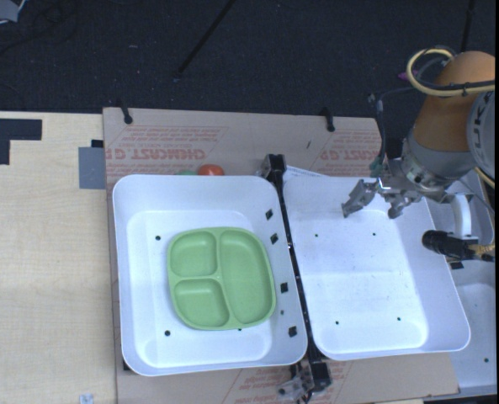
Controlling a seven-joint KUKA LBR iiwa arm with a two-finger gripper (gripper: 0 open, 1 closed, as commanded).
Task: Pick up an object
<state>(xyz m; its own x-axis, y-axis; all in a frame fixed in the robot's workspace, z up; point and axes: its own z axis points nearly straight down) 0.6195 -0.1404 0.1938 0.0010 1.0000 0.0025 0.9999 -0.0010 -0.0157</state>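
Overhead, the jaws hang spread and empty at the right bin's far edge; the green plate lies untouched in the left bin.

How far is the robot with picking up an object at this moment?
Nothing looks done yet. The green plate lies flat in the left bin, untouched. The claw is open, with nothing between its fingers, over the far part of the right bin, away from the plate. What is left: move to an object, close on it and lift it.
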